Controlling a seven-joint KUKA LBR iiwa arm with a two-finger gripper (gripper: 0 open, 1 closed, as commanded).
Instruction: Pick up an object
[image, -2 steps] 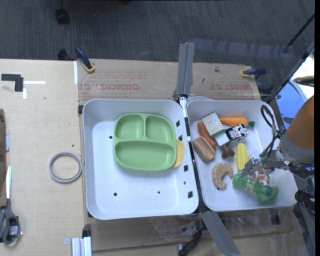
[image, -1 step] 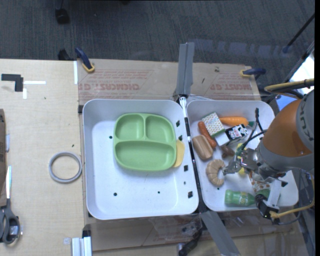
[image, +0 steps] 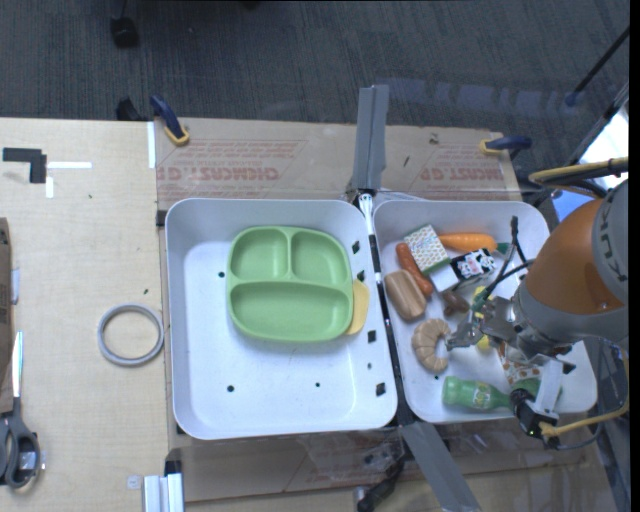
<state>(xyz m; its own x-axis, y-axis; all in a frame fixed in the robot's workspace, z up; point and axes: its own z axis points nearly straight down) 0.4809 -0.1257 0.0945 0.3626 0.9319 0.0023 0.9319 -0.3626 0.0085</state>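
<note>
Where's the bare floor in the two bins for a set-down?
Left bin: open floor in front of the green tray, down to the near wall, plus a strip along its left wall. Right bin: crowded. Carrot, hot dog, bread roll, croissant and green bottle fill it, with the claw above them.

One fixed camera looks down aslant on both bins (image: 185, 300).

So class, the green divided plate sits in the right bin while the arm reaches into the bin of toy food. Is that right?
Not quite. The camera view shows the green divided plate in the left bin, not the right. The rest stands: the arm reaches into the right bin, which holds the toy food.
</note>
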